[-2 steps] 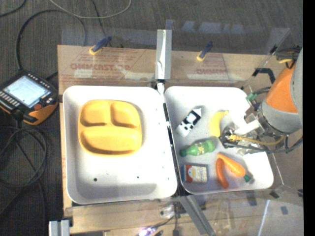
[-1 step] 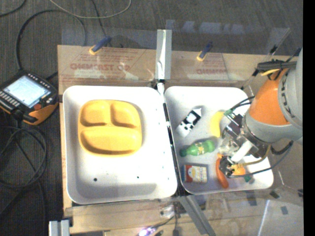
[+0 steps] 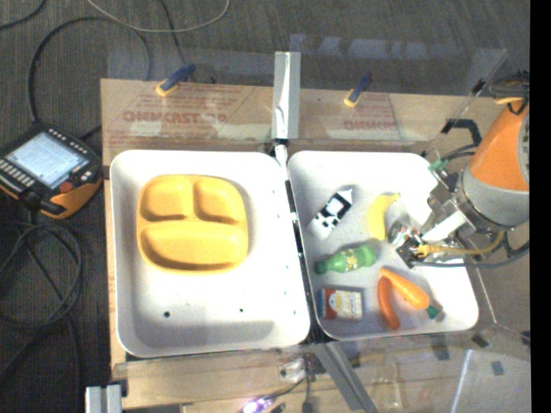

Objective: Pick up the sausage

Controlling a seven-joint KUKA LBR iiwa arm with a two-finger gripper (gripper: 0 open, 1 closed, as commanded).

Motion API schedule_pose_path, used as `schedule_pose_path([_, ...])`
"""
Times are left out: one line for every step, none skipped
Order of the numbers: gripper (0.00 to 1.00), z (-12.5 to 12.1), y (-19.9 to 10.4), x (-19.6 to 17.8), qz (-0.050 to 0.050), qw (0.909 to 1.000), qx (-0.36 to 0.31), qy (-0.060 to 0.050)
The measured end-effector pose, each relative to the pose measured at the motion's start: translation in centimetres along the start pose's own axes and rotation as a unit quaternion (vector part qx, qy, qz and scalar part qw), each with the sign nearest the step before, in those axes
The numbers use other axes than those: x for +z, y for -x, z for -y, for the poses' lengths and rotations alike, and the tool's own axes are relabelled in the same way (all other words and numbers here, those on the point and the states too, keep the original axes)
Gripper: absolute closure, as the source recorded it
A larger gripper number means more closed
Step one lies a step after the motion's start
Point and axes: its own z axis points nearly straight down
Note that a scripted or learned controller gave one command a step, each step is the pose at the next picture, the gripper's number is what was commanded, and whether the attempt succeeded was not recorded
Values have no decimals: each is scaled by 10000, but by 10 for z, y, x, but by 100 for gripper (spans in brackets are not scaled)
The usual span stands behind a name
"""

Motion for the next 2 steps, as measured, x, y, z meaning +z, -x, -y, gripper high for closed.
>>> schedule_pose_path([100, -36, 20, 57, 0, 9943, -1069, -16])
schedule_pose_path([100, -22, 12, -10, 0, 10000, -93, -2])
